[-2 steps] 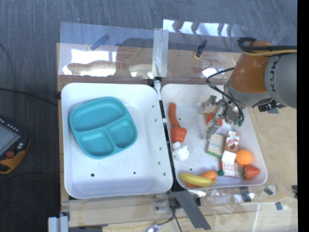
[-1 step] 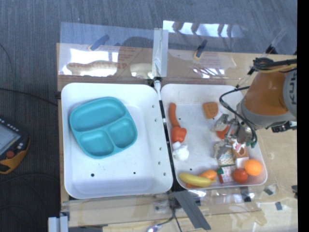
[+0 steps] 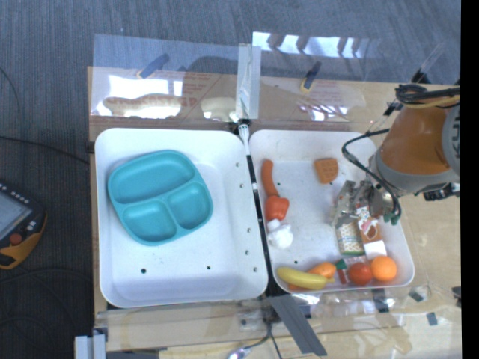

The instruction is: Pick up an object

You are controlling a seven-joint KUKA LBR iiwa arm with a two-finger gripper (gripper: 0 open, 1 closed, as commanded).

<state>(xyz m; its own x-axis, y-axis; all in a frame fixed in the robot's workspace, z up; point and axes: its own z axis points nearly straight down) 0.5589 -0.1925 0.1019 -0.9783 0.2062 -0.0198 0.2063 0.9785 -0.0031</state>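
Gripper point(image 3: 356, 209) tips blurred amid clutter

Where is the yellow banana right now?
The banana lies in the right bin, along its near edge, just left of a small orange piece and below a white lump.

One fixed camera looks down slantwise on both bins point(image 3: 224, 137).

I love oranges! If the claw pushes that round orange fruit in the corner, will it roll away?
Probably only a bit. The round orange fruit looks smooth and ball-shaped, so it would tend to roll, but it sits in the corner of the right white bin, beside a red tomato-like piece, which would likely stop it.
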